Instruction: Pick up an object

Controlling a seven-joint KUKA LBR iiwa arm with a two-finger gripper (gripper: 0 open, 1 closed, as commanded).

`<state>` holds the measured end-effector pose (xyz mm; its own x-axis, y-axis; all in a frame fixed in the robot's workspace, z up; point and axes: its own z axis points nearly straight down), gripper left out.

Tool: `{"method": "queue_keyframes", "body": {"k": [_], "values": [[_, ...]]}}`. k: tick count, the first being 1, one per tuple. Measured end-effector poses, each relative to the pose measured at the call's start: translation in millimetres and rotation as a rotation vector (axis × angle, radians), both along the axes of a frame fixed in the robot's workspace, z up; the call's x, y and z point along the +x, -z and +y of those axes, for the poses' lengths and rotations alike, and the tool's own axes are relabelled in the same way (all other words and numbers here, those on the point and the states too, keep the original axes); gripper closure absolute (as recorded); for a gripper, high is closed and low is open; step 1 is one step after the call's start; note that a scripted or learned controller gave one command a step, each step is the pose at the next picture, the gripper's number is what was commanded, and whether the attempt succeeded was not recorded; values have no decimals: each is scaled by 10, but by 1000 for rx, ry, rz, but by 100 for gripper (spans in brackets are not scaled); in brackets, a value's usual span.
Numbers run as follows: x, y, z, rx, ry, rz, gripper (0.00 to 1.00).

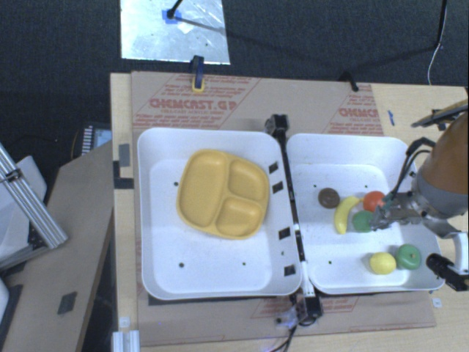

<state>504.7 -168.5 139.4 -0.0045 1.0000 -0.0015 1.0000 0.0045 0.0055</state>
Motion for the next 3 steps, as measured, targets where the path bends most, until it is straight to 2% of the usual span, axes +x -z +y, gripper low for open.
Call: {"method": "queue_keyframes", "body": {"k": [1, 3], "values": [[-8, -639, 5, -1, -1, -2, 100], [87, -1418, 15, 0, -1, 1, 100]]}}
